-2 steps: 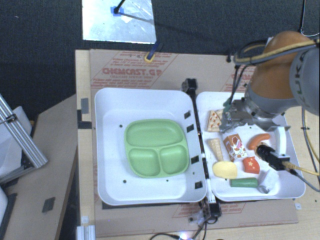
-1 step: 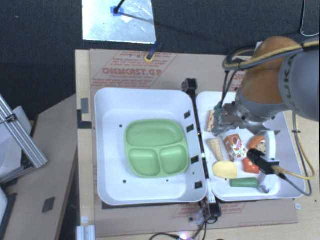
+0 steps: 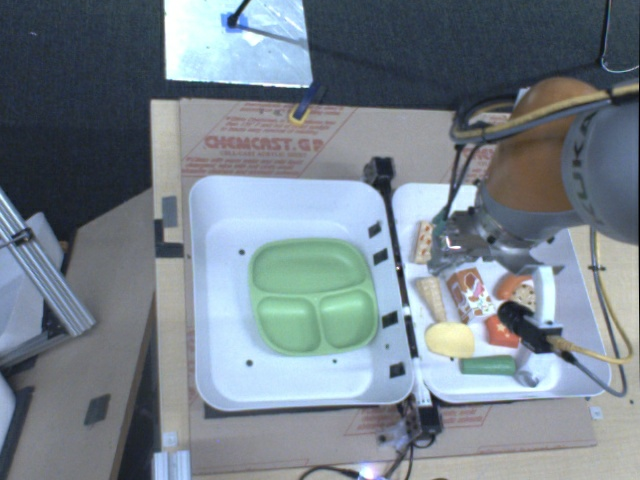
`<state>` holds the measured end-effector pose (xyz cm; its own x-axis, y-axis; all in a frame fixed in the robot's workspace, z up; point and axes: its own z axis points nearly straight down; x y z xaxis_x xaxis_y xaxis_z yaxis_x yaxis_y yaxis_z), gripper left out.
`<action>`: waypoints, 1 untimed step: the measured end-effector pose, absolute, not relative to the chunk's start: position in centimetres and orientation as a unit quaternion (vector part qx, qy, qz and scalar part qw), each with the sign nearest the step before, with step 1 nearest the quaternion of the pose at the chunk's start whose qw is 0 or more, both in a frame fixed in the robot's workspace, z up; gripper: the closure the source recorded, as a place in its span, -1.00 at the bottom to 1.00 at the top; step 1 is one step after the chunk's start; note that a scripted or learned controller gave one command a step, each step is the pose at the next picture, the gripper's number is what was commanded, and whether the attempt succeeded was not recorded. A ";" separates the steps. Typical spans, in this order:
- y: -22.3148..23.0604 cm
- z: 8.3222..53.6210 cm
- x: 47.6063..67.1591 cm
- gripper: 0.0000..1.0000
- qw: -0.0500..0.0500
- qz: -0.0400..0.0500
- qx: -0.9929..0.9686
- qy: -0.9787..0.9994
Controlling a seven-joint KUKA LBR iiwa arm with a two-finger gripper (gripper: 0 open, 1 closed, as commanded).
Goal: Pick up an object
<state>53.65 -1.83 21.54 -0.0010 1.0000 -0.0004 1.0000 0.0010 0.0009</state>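
My gripper (image 3: 450, 246) hangs low over the back left part of the right bin (image 3: 570, 393), under the grey and orange wrist. Just to its left lies a pale cracker-like slice with red spots (image 3: 425, 239). In front of it are a red and white packet (image 3: 469, 293), a tan cone (image 3: 432, 297), a yellow lemon (image 3: 450, 340), a green cucumber (image 3: 488, 365), an orange piece (image 3: 514, 287) and a red piece (image 3: 498, 331). The wrist hides the back of this bin.
The left bin (image 3: 215, 268) holds a green divided plate (image 3: 310, 294). A black-clipped divider (image 3: 395, 278) runs between the two bins. A shiny sheet (image 3: 238, 28) lies beyond the bench at the back.
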 end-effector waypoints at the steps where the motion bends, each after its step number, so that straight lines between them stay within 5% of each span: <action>1: -1.3 23.5 53.1 1.00 0.001 0.001 0.705 0.709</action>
<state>53.10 -1.34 23.49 -0.0053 1.0000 0.0004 1.0000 0.0053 0.0031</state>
